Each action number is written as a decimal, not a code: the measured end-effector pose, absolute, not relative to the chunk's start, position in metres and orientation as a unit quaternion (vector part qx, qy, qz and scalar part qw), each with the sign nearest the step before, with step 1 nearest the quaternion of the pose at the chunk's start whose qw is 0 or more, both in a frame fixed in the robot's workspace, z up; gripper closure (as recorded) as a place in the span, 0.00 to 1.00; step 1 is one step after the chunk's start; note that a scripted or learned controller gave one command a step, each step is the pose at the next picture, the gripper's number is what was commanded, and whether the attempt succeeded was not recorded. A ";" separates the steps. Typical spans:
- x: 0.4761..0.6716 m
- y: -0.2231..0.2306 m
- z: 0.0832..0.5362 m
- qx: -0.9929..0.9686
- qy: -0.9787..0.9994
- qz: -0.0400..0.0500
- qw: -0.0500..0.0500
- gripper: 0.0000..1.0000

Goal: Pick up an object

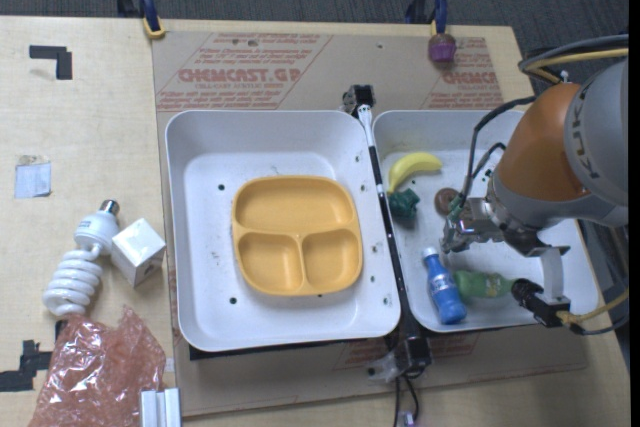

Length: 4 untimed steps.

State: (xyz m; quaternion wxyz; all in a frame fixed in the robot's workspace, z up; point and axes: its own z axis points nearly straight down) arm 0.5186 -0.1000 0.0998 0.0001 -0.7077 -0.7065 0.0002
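Over the right-hand shallow white bin (560, 315), the grey arm with the orange band (545, 155) is being held low, reaching in from the right. The two-finger gripper (462, 233) is being positioned near the bin's middle, just above a blue plastic bottle (442, 287). Jaw state cannot be told: the fingertips are being blurred into the wrist hardware and cabling. Nothing is being seen between them.

Pickable objects are all being kept in the right bin:
- yellow banana (412, 167), at the upper left, lying curved
- dark green soft toy (404, 204), just below the banana, near the divider
- small brown round object (446, 200), just left of the gripper, partly hidden
- blue bottle, lying flat, cap toward the gripper
- green translucent item (482, 286), just beside the bottle on its right, shape unclear

The left-hand white bin (200, 215) is being occupied by a yellow-orange plastic divided plate (297, 235) with three compartments, sitting flat near the centre.

Both bins are being carried on a brown cardboard sheet (250, 65) with red printing, clamped at its far edge by blue-handled clamps (148, 10). A small purple object (442, 47) is being seen on the sheet above the right bin.

On the wooden bench (60, 145), left of the bins, a white spiral light bulb (78, 270) is lying beside a small white cube (138, 249), touching or nearly so. A crumpled pink plastic bag (95, 370) is lying below them.
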 end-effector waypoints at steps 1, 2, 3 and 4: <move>0.499 -0.098 0.092 -0.708 -0.707 0.000 0.000 0.00; 0.478 -0.093 0.092 -0.708 -0.706 0.000 0.000 0.00; 0.479 -0.094 0.102 -0.708 -0.706 -0.001 -0.001 1.00; 0.506 -0.025 0.192 -0.706 -0.708 0.000 -0.001 1.00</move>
